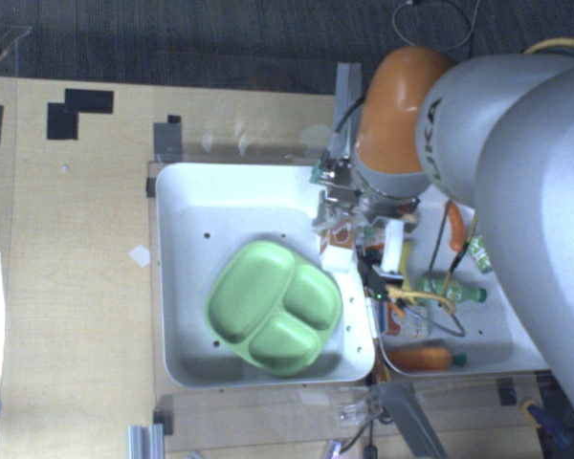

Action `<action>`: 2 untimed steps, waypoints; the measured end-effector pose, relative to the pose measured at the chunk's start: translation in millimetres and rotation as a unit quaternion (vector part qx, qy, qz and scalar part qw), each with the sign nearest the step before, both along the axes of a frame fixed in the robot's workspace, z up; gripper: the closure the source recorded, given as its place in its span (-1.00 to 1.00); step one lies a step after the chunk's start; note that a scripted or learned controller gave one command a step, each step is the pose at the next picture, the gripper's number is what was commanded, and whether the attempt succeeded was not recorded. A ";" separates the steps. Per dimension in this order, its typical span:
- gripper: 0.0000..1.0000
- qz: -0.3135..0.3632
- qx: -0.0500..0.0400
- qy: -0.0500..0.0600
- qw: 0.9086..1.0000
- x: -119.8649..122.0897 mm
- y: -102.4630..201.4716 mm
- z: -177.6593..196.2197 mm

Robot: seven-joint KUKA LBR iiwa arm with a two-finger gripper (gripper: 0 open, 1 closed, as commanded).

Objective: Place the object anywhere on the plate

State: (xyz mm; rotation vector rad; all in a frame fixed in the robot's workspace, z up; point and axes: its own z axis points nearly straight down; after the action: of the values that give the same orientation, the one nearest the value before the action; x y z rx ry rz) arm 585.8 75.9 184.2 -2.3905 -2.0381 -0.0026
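Plate: a green plate point(273, 306) with three compartments lies in the left bin point(187, 256), toward its lower right part, close to the wall shared with the right bin point(488, 347)
Tool: the tool point(340, 228) hangs under the orange band of the arm point(478, 132), over the top right corner of the left bin, just above and to the right of the plate's upper right lobe
Tool state: cannot tell; wrist hardware and cables crowd the spot and hide whether it is apart or together
Object: a small pale and reddish shape sits right below the tool at the plate's upper right edge; it may be the task's thing, but whether it is carried or merely lying there cannot be read
Right bin: an orange carrot-like item point(423, 358) lies near the front wall, a green-capped bottle point(454, 293) further back, loose wires among them
Step in hand: likely bringing the thing over the plate for release
Doing it well: shift left and toward the front of the bin so the drop point falls inside a compartment, not on the rim; the upper right lobe is nearest
Height: descend low before letting go, so the thing does not bounce off the curved dividers
Risk: releasing where the tool now hangs could leave the thing on the bin floor beside the plate
Surface: wooden surface point(67, 256) left of the bins plays no part
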 end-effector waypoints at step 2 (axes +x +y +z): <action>1.00 0.000 0.001 -0.002 1.000 1.5 0.2 11.4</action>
State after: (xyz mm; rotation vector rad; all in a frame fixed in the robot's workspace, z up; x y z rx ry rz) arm 587.4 76.0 195.6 -2.3917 -2.0385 -0.0092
